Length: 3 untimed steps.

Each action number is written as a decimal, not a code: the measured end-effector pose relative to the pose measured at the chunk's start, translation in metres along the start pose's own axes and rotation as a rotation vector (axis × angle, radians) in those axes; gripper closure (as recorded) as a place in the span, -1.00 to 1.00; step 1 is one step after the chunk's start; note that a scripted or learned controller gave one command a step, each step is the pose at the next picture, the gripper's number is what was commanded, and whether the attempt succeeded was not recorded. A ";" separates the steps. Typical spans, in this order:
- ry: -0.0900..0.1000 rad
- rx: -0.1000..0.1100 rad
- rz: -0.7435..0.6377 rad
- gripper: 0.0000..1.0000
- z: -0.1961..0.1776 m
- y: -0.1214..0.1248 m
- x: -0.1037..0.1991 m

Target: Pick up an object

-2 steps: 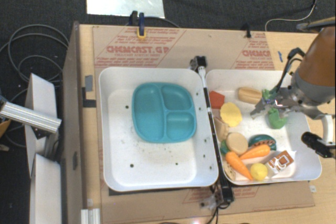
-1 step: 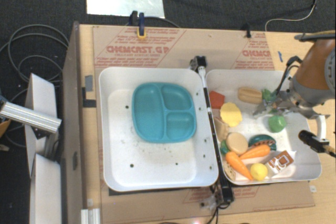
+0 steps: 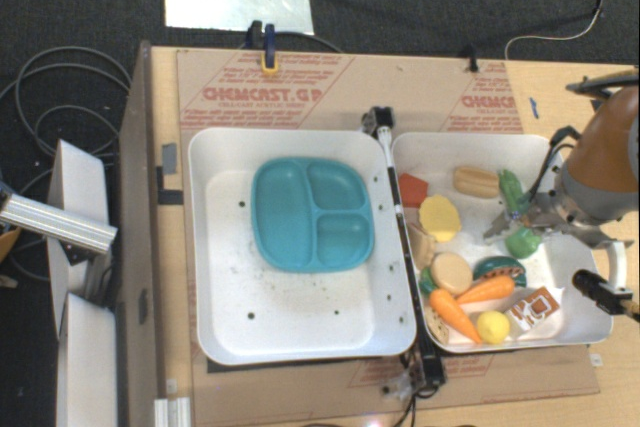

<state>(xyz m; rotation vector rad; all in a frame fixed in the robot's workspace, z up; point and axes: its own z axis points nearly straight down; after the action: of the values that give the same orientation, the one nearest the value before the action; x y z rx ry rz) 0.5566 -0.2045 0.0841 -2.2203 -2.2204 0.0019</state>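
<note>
The right bin (image 3: 470,147) holds several toy foods: a red block (image 3: 412,187), a tan bread roll (image 3: 477,180), a yellow piece (image 3: 440,216), a tan disc (image 3: 451,270), two orange carrots (image 3: 484,290), a small yellow ball (image 3: 491,326) and a brown-and-white box (image 3: 533,307). My gripper (image 3: 522,218) reaches in from the right and hangs low over the bin's right side. It sits between a green piece (image 3: 510,186) and a round green piece (image 3: 522,242), just above the round one. I see nothing lifted.
In the left bin (image 3: 225,315) lies a teal divided plate (image 3: 312,215). A metal divider (image 3: 392,185) runs between the bins. The arm's orange band (image 3: 610,150) is over the right bin's far edge, and a black bracket (image 3: 600,290) sticks out by the right rim.
</note>
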 end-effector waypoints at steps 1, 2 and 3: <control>0.003 0.002 -0.002 -1.00 0.000 -0.044 0.043; -0.001 -0.007 -0.002 1.00 -0.011 -0.041 0.041; -0.006 -0.010 0.002 1.00 -0.073 -0.037 -0.005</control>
<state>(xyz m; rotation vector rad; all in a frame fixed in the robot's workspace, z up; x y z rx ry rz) 0.5194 -0.2099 0.1575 -2.2301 -2.2262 -0.0027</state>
